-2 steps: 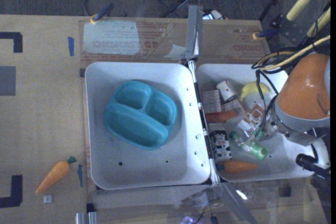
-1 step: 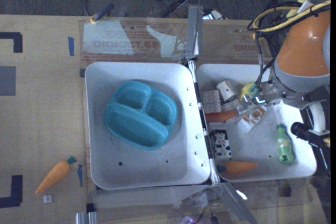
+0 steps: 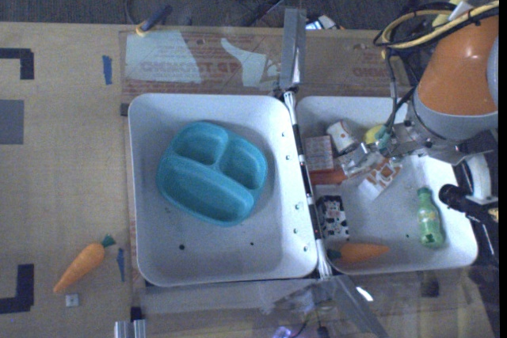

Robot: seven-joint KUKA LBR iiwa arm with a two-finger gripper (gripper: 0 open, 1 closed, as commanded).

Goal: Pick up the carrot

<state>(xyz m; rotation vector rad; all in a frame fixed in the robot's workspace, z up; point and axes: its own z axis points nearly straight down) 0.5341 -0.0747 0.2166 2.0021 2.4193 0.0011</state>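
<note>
Below and left of the gripper (image 3: 379, 158), carrot (image 3: 363, 252), orange, tapered, lying flat against right bin (image 3: 459, 253) front wall, claw opening indeterminate.

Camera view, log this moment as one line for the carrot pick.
task: pick carrot | gripper: over right white bin clutter | orange carrot: lying at bin's near edge, untouched | second orange carrot: on bench, left of bins | status: not picked
</note>
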